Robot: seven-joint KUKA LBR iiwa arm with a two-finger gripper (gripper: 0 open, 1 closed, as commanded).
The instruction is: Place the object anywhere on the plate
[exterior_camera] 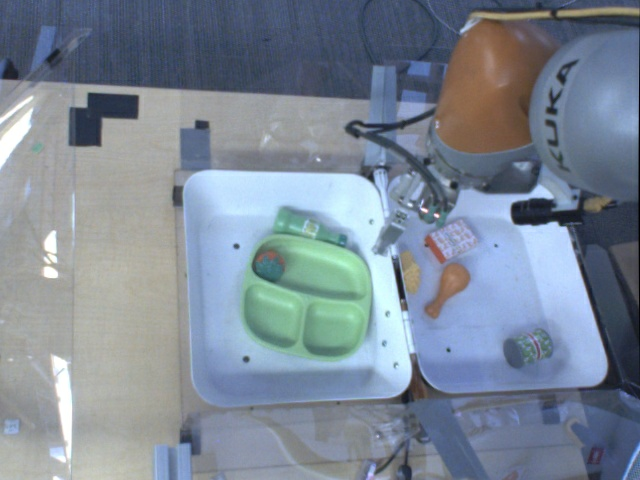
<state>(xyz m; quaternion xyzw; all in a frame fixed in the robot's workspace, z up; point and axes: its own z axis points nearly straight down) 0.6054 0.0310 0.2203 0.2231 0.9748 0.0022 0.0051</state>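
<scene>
1. The worktop (110, 298) carries two shallow white bins side by side: the left bin (210, 368) and the right bin (570, 368).
2. A green plate (335, 278) with three compartments lies in the middle of the left bin.
3. A small round object (269, 262), reddish and green, sits in the plate's compartment nearest the bin's left wall. It looks roughly ball-shaped, so no long axis or pointing direction can be read from it.
4. A green bottle (310, 228) lies on its side just beyond the plate's far edge, its long axis running along that edge, from the far left down towards the right.
5. The arm (520, 88) reaches in over the far end of the right bin; the claw (398, 218) hangs over the wall where the two bins meet, near their far edge. Nothing is seen between its fingers, and how far apart they stand cannot be told.
6. In the right bin, near the claw, lie a small red-and-white box (452, 239), a yellowish piece (409, 268) beside the left wall, and a drumstick-shaped toy (447, 289).
7. A small can (528, 347) lies on its side near that bin's near right corner.
</scene>
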